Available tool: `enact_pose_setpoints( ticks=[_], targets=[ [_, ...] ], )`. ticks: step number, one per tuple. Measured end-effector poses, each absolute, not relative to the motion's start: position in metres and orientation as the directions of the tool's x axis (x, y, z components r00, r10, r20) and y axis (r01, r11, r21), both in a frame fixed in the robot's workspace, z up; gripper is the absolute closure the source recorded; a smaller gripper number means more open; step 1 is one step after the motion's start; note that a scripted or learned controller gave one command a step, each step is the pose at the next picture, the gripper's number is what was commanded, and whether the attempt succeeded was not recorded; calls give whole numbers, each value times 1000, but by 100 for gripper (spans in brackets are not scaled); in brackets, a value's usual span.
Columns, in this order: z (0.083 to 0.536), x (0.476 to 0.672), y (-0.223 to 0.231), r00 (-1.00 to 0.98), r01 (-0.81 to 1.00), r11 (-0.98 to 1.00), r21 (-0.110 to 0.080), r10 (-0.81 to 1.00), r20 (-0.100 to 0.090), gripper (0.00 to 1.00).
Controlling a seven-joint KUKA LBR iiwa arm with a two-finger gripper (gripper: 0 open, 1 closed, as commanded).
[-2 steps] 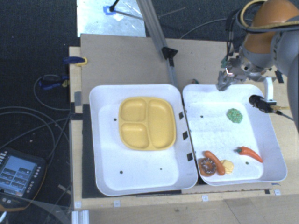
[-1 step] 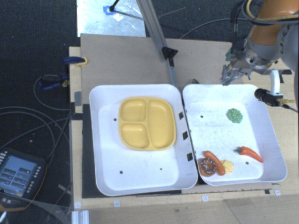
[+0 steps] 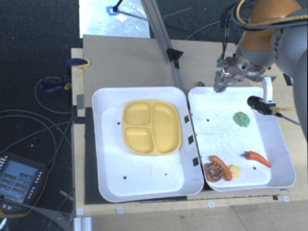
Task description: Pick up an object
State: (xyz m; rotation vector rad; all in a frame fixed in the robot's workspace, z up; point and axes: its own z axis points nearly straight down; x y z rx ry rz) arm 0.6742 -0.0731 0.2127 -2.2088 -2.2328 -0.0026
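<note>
The gripper (image 3: 220,84) hangs over the far edge of the right bin (image 3: 216,143), near that bin's back left corner. From here its tip is a small grey blur, so I cannot tell how it is set, and nothing shows in it. Above it the grey arm (image 3: 288,47) bends in from the right, with the orange band (image 3: 269,13) bulging over the wrist and dark cables looping around it.

Inside the right bin, a green broccoli-like piece (image 3: 241,119) lies toward the right side, well apart from the gripper. Nearer the front edge sits an orange carrot (image 3: 257,159) with a green tip. At the front left corner 3 items crowd together, touching or nearly so: a brown doughnut (image 3: 212,172), a reddish sausage (image 3: 221,166) running slantwise just beside it, and a small pale yellow piece (image 3: 235,171). A black fitting (image 3: 257,104) sticks in over the bin's right wall.

The left bin (image 3: 110,177) holds a yellow divided plate (image 3: 151,127) with 3 compartments, lying flat toward the back. A grey pole (image 3: 159,28) slants across the bench (image 3: 125,61) behind the 2 bins.
</note>
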Motion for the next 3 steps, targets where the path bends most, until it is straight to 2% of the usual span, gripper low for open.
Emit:
enact_pose_setpoints(
  ticks=[2,3],
  targets=[
    [237,653,29,-12,1000,12,1,1000,3,100],
    [230,629,83,-12,1000,12,-2,1000,2,100]
  ],
)
